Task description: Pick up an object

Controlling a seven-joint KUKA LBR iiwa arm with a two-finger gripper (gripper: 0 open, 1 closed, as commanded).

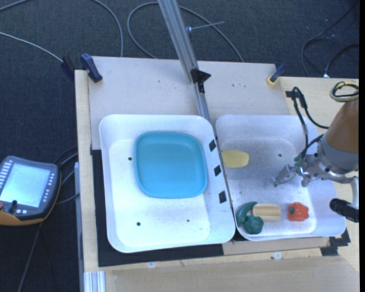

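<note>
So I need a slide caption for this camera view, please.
End effector poised over the right bin, above a yellow piece, green toy, wooden block and red pepper.

Dark carpet floor (34,114) strewn with cables (142,17); pale wooden bench (142,85); handheld screen pendant (25,188) at left.
</note>
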